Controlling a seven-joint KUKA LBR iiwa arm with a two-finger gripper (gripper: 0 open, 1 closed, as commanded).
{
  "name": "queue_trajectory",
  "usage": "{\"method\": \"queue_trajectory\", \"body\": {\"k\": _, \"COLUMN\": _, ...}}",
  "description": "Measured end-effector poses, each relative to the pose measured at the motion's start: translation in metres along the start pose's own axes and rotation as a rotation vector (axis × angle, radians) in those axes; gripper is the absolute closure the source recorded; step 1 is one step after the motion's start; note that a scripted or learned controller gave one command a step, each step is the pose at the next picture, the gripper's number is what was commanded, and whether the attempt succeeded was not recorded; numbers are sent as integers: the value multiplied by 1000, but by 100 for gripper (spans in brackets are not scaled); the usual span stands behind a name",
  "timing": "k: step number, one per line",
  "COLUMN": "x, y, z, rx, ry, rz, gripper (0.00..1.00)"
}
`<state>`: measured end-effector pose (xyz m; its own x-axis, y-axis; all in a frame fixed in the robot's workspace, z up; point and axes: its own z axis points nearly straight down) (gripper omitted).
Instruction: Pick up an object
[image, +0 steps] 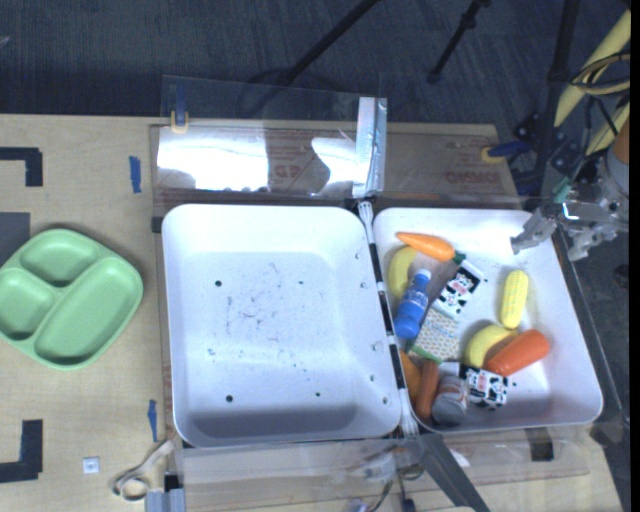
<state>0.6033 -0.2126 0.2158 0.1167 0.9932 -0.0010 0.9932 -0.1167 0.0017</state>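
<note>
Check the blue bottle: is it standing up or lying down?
Lying down. The blue bottle rests lengthwise in the right bin, cap end toward the carrot.

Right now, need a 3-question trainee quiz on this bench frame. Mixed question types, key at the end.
1. True or false: the blue bottle lies in the right bin.
2. Multiple choice: which item lies nearest the tool? A) corn cob B) green divided plate C) carrot
3. Fill in: the green divided plate sits on the bench, to the ____ of the left bin in the camera view.

Key: 1 true; 2 A; 3 left.
</note>
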Motion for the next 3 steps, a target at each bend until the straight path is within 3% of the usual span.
{"method": "queue_trajectory", "body": {"k": 1, "x": 1, "y": -16, "z": 116, "rx": 7, "ry": 13, "rz": -115, "gripper": 0}}
{"method": "queue_trajectory", "body": {"k": 2, "x": -2, "y": -15, "z": 105, "rx": 0, "ry": 5, "rz": -115, "gripper": 100}}
{"method": "queue_trajectory", "body": {"k": 3, "x": 47, "y": -19, "z": -9, "rx": 1, "ry": 0, "rz": 169, "gripper": 100}}
